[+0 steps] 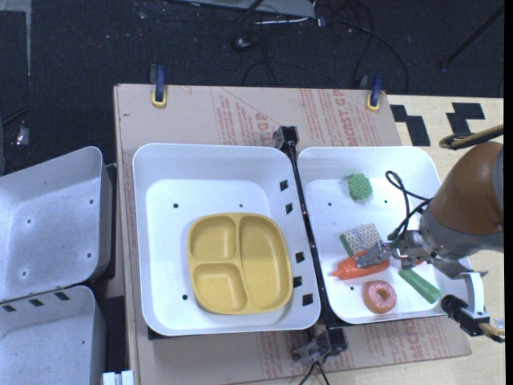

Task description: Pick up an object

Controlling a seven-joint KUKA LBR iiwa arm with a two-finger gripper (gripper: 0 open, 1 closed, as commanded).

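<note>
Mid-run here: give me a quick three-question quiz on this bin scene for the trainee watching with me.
1. True or false: the yellow divided tray lies in the same bin as the toy carrot.
2. Which item lies nearest the right bin's far edge? A) green scrubby ball B) pink donut C) green cylinder
3. Fill in: the gripper is low over the ____ and a speckled sponge block.

Key: 1 false, the tray is in the left bin. 2 A. 3 carrot.
</note>
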